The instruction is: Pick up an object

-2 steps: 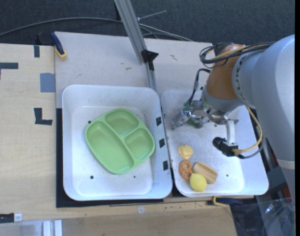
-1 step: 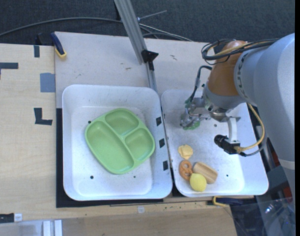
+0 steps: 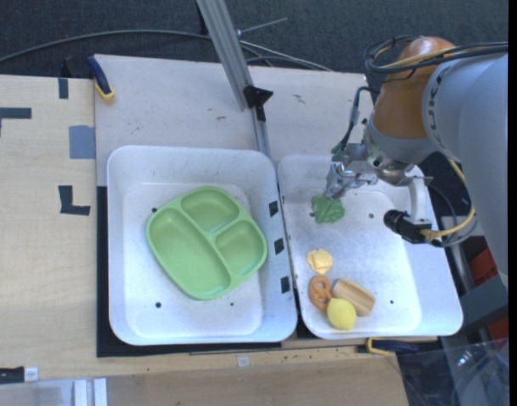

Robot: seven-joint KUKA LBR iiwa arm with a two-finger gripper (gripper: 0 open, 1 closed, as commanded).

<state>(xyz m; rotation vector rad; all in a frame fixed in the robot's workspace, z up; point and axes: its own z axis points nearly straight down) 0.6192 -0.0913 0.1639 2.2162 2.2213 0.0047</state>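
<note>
In the right bin (image 3: 427,299) a green leafy toy (image 3: 328,211) lies near the far left corner. My gripper (image 3: 337,189) hangs right above it, its tip at the toy's upper edge; whether it touches the toy is unclear. Toward the bin's near left side lie a small pale yellow piece (image 3: 320,261), an orange ring (image 3: 319,290), a tan block (image 3: 354,294) and a yellow lemon (image 3: 341,315), bunched together. The arm's orange band (image 3: 408,91) and grey wrist come in from the upper right.
The left bin (image 3: 123,227) holds a green divided plate (image 3: 207,242). A slanted metal rod (image 3: 233,53) ends at the divider between the bins. A black cable fitting (image 3: 406,224) on the arm hangs over the right bin's right half.
</note>
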